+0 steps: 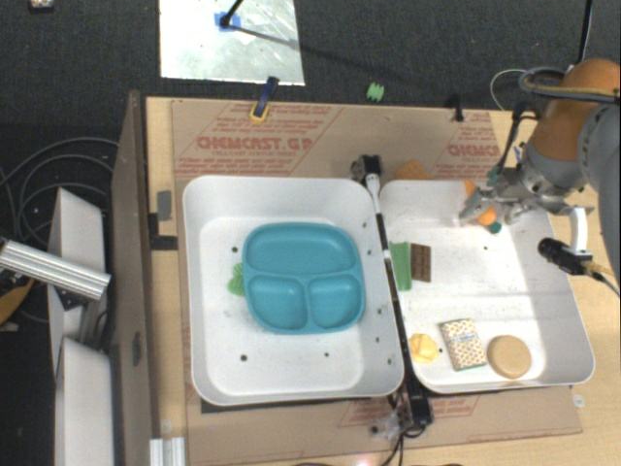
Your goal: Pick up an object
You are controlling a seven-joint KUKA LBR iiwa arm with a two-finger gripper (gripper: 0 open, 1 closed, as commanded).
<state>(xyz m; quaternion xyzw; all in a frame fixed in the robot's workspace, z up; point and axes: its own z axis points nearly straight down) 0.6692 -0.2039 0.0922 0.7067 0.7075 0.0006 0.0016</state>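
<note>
Two shallow white bins sit side by side on a cardboard-covered surface (291,134) printed "CHEMCAST" in red. The left bin (209,260) holds a blue divided tray (303,277) with something green (236,282) at its left edge. The right bin (543,299) holds a brown bar (420,262), a yellow piece (422,347), a patterned small box (463,344) and a tan round disc (508,355) along its near side. The claw (488,212) hangs over that bin's far right corner, touching a small orange and teal object (484,218); its state cannot be told. Dark carpet (78,66) surrounds the surface.
</note>
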